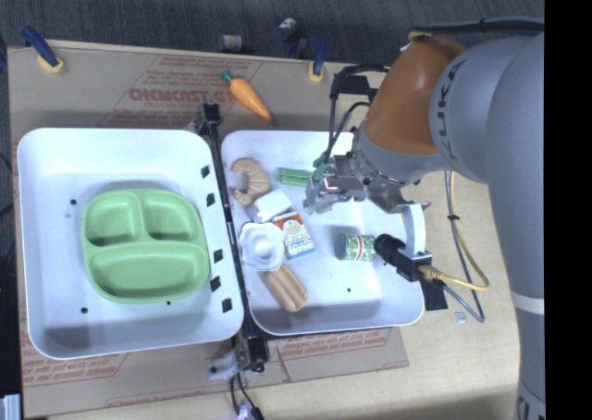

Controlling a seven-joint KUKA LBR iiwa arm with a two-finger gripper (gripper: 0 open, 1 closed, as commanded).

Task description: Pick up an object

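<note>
We see gripper point(321, 194) low over right bin point(393, 312); fingers' spread we cannot tell. Green can point(355, 246) just beside, carton point(296, 236) near (likely candidates).

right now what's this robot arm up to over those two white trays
The grey robot arm with the orange band reaches in from the right, and its hand sits low over the right white bin, near a small green packet. Nothing is visibly held. That bin also holds a tan croissant-shaped toy, a white cup, a small carton, a hot dog toy and a green can. The left white bin holds a green divided plate. An orange toy carrot lies outside on the cardboard.
</note>
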